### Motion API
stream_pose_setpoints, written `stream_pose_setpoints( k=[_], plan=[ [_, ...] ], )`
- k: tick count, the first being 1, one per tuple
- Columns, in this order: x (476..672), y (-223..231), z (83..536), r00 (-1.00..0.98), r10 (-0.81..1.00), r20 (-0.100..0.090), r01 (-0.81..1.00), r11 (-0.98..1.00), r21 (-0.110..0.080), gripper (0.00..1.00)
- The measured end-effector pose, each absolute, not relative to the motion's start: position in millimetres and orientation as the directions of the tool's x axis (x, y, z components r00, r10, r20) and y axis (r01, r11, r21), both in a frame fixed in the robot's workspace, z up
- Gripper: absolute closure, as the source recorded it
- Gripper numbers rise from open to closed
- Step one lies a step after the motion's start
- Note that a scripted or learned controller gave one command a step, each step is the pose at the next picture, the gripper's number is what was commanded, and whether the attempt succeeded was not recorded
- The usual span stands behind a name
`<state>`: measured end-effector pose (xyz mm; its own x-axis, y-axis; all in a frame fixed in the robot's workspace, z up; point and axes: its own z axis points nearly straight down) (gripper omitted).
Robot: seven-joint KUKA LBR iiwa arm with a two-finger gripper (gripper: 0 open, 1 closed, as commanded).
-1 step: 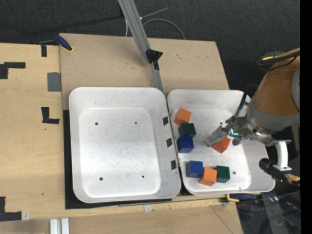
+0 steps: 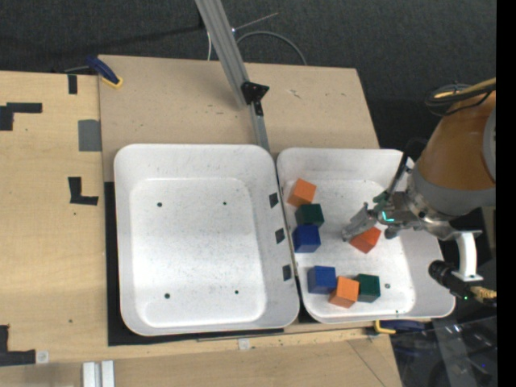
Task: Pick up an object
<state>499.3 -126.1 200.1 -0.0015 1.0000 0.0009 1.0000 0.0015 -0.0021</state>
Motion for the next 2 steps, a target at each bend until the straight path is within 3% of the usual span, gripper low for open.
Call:
stream_pose_setpoints(
  k=[2],
  plan=[
    [497.9, -118.5, 89.2, -0.001, 1.000, 0.000, 1.000, 0.001, -0.005, 0.00]
  ],
)
